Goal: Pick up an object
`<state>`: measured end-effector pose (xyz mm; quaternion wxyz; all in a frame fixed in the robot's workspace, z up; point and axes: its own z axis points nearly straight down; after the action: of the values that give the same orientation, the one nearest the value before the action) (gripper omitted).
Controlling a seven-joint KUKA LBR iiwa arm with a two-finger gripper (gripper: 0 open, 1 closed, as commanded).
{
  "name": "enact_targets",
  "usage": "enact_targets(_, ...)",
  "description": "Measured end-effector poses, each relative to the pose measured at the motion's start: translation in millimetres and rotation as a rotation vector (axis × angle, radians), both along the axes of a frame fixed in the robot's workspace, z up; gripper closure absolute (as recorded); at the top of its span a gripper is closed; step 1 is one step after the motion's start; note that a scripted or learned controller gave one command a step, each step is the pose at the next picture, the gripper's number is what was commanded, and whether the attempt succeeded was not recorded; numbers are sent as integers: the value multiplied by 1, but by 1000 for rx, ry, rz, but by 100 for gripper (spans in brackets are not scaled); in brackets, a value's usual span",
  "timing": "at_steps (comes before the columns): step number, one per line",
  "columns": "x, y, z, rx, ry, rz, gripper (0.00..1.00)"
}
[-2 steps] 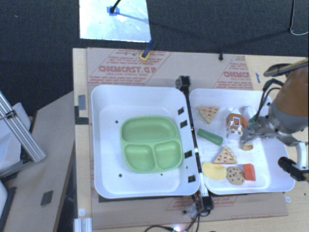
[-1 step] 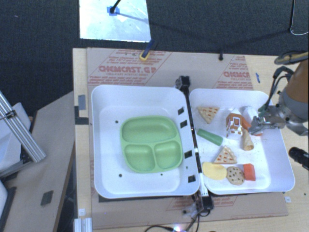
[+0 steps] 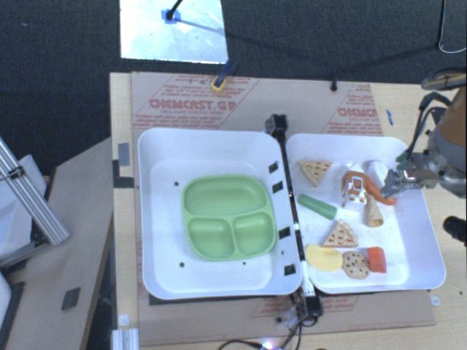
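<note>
We look down on a pale wooden bench [image 3: 182,97] on dark carpet, bearing two shallow white plastic bins side by side. The right bin [image 3: 427,265] holds the toy food, and the nearest candidate for lifting is a slim orange carrot-like piece [image 3: 381,193]. It lies near that bin's upper right, its long axis running from upper left to lower right. Its lower right end sits directly under the tip of the metal two-finger gripper [image 3: 398,181], which reaches in from the right on the grey arm [image 3: 452,148]. We judge the coming move to turn on that closeness: the carrot piece lies just left of and below the gripper, so only a short descent seems needed. We cannot tell how the gripper is set, nor whether it has anything in its grasp.

Moving outward, a small orange-and-white house-shaped toy [image 3: 354,187] is just left of the carrot piece, and a tan cone [image 3: 373,214] just below it. Farther off lie a green cylinder [image 3: 317,206], two pizza-slice wedges [image 3: 315,171] [image 3: 341,235], a yellow slice [image 3: 323,257], a chocolate-chip cookie [image 3: 355,265] and a red block [image 3: 376,259]. The left bin [image 3: 157,162] carries a light green divided plate [image 3: 228,217].
</note>
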<state>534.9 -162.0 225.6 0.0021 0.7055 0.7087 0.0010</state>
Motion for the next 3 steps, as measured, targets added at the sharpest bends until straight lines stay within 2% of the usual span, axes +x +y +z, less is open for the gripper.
enact_targets(2, 32, 103, 15, 4, 2, 6, 100)
enact_targets(3, 43, 157, 0, 2, 3, 4, 100)
